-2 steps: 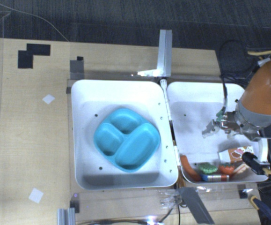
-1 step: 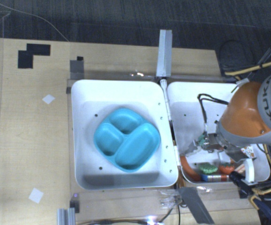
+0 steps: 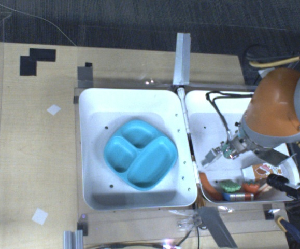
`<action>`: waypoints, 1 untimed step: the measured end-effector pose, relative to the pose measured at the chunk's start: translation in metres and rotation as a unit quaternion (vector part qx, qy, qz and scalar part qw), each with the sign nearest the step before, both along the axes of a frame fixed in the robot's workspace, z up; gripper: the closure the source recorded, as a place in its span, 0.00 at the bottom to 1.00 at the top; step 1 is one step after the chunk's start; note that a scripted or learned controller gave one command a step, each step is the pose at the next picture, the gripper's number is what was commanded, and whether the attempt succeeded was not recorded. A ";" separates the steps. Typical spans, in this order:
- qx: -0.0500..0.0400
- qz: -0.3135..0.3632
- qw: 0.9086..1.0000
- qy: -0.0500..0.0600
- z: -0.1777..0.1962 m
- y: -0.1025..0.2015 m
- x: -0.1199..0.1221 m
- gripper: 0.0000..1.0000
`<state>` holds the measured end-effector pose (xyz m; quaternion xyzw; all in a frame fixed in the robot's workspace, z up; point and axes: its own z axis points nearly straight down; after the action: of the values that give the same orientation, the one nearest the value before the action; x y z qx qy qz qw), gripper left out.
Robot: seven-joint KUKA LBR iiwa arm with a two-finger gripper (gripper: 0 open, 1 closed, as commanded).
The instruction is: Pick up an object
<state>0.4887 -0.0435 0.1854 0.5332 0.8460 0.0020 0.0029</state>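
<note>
Objects for picking lie heaped along the near edge of the right bin [image 3: 212, 105]: a red-orange piece [image 3: 210, 186] at the left end, a green item [image 3: 230, 185] beside it, a small tube-like thing with a red end [image 3: 234, 196] in front of those, and a white packet with printed colours [image 3: 262, 170] further right, partly covered by the arm. Just what these small things are is hard to make out. The arm [image 3: 275, 108], grey with its orange band, reaches in from the right and hangs over that bin; its jaws [image 3: 218, 153] point down and leftward above the bin's bare white floor, near the heap but apart from it, with nothing visibly between them, and whether they are spread or pressed together I cannot tell. The left bin [image 3: 93, 139] holds a blue divided tray [image 3: 140, 153] with three compartments, sitting near its middle. Both bins rest side by side on the pale wooden counter [image 3: 30, 154].
</note>
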 end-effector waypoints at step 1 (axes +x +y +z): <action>0.000 -0.016 1.000 0.002 -0.043 -0.049 0.000 0.00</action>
<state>0.4889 -0.0923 0.1423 0.5471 0.8371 0.0009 0.0013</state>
